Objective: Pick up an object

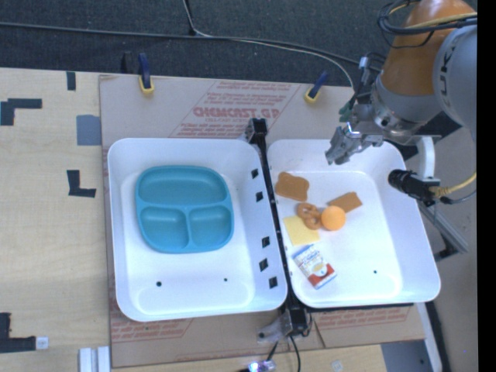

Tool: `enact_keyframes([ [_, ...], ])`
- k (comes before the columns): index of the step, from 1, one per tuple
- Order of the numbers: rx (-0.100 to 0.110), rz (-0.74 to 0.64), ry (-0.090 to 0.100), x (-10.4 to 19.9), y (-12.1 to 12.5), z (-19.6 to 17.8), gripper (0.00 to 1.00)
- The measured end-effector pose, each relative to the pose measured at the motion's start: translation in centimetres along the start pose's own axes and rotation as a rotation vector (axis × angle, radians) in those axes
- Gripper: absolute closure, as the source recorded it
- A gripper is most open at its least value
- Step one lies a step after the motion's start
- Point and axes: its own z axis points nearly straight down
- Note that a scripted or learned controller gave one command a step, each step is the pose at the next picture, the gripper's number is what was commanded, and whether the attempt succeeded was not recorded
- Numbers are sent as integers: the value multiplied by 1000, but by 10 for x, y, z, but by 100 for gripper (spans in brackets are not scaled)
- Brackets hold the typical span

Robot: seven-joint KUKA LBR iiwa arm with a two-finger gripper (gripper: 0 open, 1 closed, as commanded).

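Here's the arm (434, 45) reaching in from the right, grey with its orange band, and the hand (341, 152) hangs over the upper edge of the right bin (403, 277), pointing down and to the left. Whether its fingers are spread or closed, I cannot tell from this angle, and nothing shows between them.

Down in the right bin, the objects sit bunched toward its left half. A brown bread-like slice (292, 186) lies nearest the hand, apart from it. Just below, a small brown pretzel-shaped piece (308, 215) touches an orange ball (333, 218), and a second brown slab (346, 202) rests just above the ball. A yellow cheese-like square (300, 229) lies under the pretzel piece, and a small white and red carton (315, 265) lies below that, tilted.

Over in the left bin (124, 285), a blue divided plate (185, 208) sits by itself. Both bins rest on a cardboard sheet (225, 111) clipped to the tabletop (46, 239).
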Motion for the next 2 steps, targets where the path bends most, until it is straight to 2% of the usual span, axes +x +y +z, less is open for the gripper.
enact_keyframes([
  [1, 5, 0, 1, 0, 0, -14, 100],
  [2, 7, -4, 2, 48, -11, -13, 100],
])
